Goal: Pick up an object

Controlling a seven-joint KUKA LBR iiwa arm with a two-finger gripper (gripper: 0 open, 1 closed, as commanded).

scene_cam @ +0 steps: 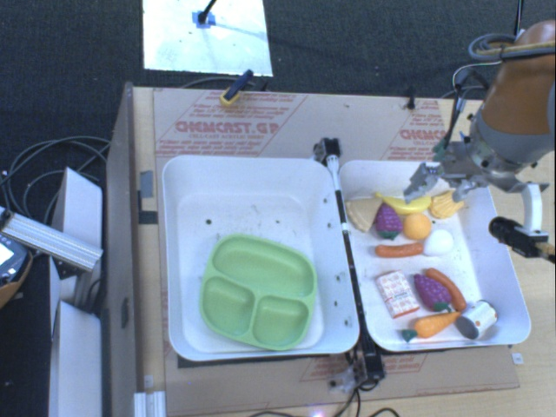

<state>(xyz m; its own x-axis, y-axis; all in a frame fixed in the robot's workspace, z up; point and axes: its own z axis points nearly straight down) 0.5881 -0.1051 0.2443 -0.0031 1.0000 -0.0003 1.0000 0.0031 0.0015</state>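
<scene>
Camera view: my arm is cut off at the right edge. The gripper hangs over the right bin, fingers spread apart and holding nothing that I can see. Just below it lie a banana and a yellow piece too blurred to name. Nearer me from the gripper sit an orange, an egg and carrots. To its left, the left bin holds a green tray. Both bins rest on brown board above dark carpet.

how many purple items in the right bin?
2. One purple piece lies near the bin's back, beside the orange ball under the banana. The other lies toward the front, right of the red-and-white box. The gripper may hide more.
</scene>
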